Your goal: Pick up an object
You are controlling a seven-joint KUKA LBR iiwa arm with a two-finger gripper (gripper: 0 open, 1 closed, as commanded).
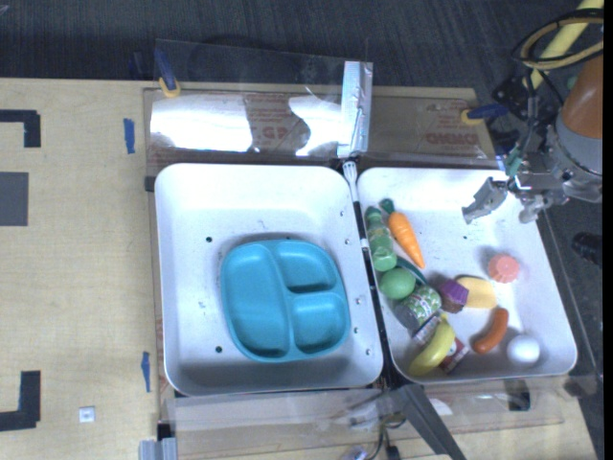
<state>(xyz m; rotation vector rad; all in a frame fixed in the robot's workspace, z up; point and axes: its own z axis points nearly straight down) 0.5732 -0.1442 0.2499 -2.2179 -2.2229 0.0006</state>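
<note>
My gripper (503,208) hangs over the back right corner of the right bin (560,300), open, with nothing between its fingers (477,208). Below it in the bin lie toy foods. An orange carrot (407,239) and a green bottle-like piece (382,248) rest along the left wall. A green ball (397,283), a small can (422,304) and a purple and yellow piece (467,293) cluster in the middle. A pink ball (504,267) is the closest item, just in front of the gripper. A sausage (489,331), a banana (433,345) and a white egg (523,351) lie near the front wall.
The left bin (182,257) holds a blue divided plate (285,297). A clear plastic panel (259,113) stands behind the left bin. Cables and the arm's orange band (582,108) fill the upper right.
</note>
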